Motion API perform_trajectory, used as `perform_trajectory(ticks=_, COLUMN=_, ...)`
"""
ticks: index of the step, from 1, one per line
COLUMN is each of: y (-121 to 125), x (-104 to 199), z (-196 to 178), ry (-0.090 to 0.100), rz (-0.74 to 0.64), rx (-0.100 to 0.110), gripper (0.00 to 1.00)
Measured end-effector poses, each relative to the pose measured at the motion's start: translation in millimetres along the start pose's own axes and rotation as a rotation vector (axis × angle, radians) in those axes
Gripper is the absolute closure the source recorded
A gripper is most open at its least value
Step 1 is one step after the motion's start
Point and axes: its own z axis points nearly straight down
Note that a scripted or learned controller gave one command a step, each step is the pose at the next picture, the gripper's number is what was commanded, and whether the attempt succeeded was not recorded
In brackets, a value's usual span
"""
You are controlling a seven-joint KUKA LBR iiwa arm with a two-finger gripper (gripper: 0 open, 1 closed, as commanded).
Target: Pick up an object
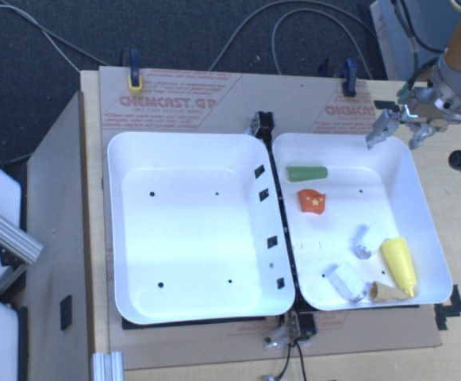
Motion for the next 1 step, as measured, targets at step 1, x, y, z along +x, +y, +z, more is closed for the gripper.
perform_trajectory(ticks=1, y=-17.6, x=50.7, z=105.1, ry=0.005, rz=-0.004, rx=0.011, gripper=0.0)
